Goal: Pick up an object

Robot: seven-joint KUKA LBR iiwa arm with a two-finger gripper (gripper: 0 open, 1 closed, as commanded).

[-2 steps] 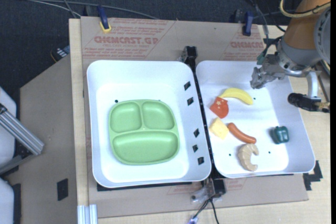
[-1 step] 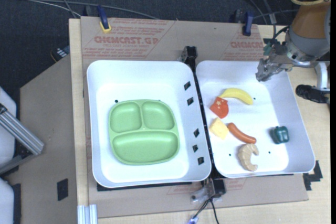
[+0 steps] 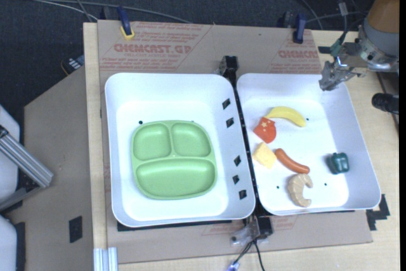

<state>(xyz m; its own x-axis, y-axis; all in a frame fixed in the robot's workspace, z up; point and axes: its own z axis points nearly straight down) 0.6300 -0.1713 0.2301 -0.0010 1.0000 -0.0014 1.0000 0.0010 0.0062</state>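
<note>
While the gripper (image 3: 332, 76) hangs over the far right corner of the right bin (image 3: 355, 136), nothing sits between its fingers; aperture unreadable from this angle. Candidate objects lie nearer the camera and to its left: banana (image 3: 287, 115) closest, long axis running across the bin. Beyond it, red piece (image 3: 266, 130), sausage (image 3: 292, 161), green piece (image 3: 338, 163). Green tray (image 3: 173, 158) sits in the left bin (image 3: 120, 136).

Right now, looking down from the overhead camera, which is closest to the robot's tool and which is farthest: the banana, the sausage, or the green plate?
Measured from the tool at the right bin's top right corner:
1. Banana, upper part of the right bin.
2. Sausage, lower down in the same bin.
3. Green plate, over in the left bin.
</note>
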